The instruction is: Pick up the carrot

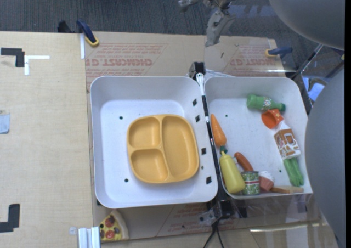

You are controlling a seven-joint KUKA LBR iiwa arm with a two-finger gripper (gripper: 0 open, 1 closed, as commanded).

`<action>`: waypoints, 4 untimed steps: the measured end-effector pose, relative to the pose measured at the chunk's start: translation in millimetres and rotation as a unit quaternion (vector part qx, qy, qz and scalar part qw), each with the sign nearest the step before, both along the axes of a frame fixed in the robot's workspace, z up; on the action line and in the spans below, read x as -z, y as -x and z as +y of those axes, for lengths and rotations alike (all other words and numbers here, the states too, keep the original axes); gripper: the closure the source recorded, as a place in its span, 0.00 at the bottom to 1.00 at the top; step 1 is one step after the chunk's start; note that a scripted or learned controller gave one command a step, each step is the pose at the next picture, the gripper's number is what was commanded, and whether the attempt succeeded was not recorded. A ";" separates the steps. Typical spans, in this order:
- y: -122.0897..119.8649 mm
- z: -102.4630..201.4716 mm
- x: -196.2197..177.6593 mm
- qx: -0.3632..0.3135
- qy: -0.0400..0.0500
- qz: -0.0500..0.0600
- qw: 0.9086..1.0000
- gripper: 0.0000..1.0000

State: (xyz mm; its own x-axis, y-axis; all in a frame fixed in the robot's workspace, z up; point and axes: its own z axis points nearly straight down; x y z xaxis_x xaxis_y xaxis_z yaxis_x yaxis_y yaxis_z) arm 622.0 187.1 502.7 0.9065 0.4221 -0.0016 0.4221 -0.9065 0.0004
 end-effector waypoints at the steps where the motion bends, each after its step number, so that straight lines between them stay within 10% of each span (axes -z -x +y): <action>1: -23.9 40.8 -25.8 0.066 0.000 -0.001 0.998 0.00; 2: -25.4 38.8 -33.8 0.070 0.000 -0.002 0.998 1.00; 3: -25.3 38.9 -33.8 0.070 0.000 -0.002 0.998 0.00; 4: -26.6 36.9 -42.5 0.073 0.000 -0.003 0.997 1.00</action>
